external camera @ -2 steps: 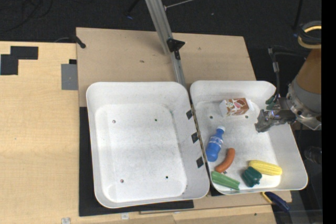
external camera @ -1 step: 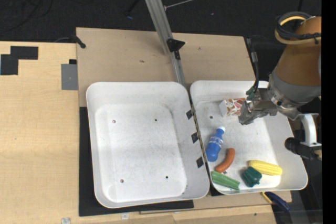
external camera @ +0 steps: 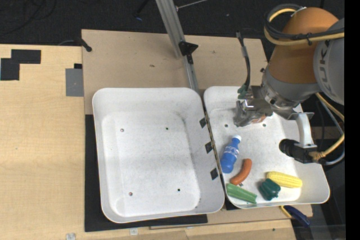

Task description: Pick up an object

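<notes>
- Blue bottle (external camera: 230,154) lying flat near the middle of the right bin (external camera: 315,191), white cap toward the upper right, just beside the divider between the bins — closest candidate to the tool overhead.
- Just below and right of it, orange sausage-shaped toy (external camera: 241,171), tilted, apart from the bottle by a sliver.
- Lower still, along the bin's bottom edge: green pod-like piece (external camera: 242,194), dark green block (external camera: 269,189), yellow corn (external camera: 284,179) — block and corn touching, all crowded into the lower corner, likely slid there down the shallow floor.
- Gripper (external camera: 246,114) up at the bin's upper-left part, above the bottle and well apart from the corner cluster; nothing visible between the fingers, spread impossible to tell from this angle.
- Arm's orange band (external camera: 304,31) bulking in from the upper right, wrist angled down toward the bin floor.
- Left bin (external camera: 107,121) at frame centre-left, beside the right one.
- Judgement: approach stage, grasp not yet made.
</notes>
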`<state>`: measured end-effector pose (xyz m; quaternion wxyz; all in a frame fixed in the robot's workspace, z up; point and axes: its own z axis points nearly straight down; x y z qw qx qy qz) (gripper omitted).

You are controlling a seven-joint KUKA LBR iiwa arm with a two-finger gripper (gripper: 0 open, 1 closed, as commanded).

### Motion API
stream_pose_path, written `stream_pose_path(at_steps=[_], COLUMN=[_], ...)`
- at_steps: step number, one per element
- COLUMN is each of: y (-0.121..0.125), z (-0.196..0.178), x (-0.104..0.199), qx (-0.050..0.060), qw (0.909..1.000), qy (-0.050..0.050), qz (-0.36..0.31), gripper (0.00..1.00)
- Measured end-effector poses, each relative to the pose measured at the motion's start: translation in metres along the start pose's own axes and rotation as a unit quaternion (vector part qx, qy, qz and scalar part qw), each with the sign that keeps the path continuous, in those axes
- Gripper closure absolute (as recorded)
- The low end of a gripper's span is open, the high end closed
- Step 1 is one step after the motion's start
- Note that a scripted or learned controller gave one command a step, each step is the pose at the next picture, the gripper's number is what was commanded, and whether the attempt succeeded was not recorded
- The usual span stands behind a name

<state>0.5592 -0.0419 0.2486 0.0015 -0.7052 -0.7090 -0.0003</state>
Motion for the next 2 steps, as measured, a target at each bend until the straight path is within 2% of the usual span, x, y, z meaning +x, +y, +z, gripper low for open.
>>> stream_pose_path(at_steps=[1,2], y=[0.026,0.032], z=[-0.002,0.009], x=[0.052,0.1], qx=[0.0,0.001], qw=[1.0,1.0], qy=[-0.001,-0.001], qz=[0.001,0.001], gripper=[1.0,1.0])
